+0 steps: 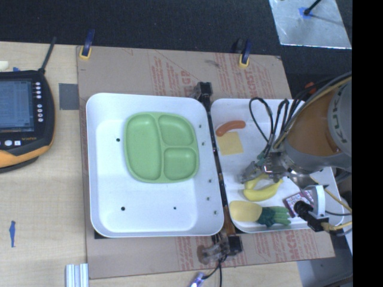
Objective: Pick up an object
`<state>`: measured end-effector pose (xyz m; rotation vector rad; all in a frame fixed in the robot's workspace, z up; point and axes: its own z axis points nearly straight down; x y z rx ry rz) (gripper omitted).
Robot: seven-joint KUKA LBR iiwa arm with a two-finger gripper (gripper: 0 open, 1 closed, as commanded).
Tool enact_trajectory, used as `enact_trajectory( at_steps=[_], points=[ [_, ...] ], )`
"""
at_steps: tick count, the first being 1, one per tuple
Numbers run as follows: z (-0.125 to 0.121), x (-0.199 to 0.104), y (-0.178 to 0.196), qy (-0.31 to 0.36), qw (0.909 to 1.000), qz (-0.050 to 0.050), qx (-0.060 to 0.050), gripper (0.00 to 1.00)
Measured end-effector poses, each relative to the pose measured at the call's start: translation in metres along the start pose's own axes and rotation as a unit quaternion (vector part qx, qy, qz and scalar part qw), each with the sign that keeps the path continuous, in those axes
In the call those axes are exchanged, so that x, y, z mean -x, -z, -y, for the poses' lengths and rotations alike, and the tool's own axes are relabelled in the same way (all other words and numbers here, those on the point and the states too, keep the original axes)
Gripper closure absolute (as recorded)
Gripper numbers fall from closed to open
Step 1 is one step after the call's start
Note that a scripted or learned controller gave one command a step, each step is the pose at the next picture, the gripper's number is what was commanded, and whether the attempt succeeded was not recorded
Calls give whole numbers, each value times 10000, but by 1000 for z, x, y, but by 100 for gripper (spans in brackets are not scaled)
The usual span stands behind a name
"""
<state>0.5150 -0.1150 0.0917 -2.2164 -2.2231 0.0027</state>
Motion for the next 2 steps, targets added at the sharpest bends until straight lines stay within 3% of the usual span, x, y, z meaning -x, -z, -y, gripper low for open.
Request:
enact_trajectory(
  at_steps=[1,2],
  points=[
    [17,-22,-1,16,10000,1,-13,0],
    [18,-21,9,28,10000,3,-28,100]
  ],
)
